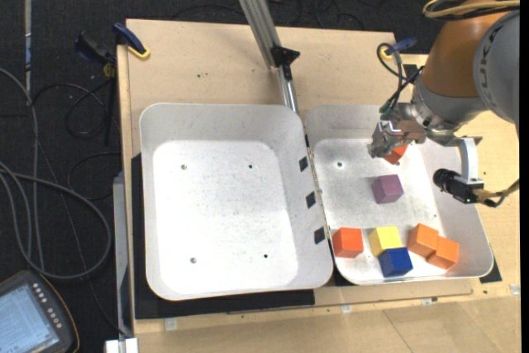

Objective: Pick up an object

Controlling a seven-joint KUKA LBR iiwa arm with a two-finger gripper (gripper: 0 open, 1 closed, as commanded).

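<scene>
- Arm: grey with an orange band, reaching in from the right side of the view and bent down over the right bin.
- Hand: positioned low over the far part of the right bin, above its white floor.
- Hand state: a small orange-red block shows at the fingertips, partly hidden by the hand — it appears to sit between the fingers, which look closed on it. Whether it is lifted clear of the bin floor cannot be told.
- Purple cube: just below the hand in the view, nearer the camera, lying apart from it on the bin floor.
- Front row, well away from the hand at the near edge of the same bin: an orange cube, a yellow cube and a blue cube — the yellow and blue are touching.
- Two orange blocks: near corner of the bin, on the arm's side of the hand, pressed against each other.
- Left bin: beside the right bin, on the far side from the arm, well apart from the hand.
- Tabletop: bare board carrying both bins.
</scene>
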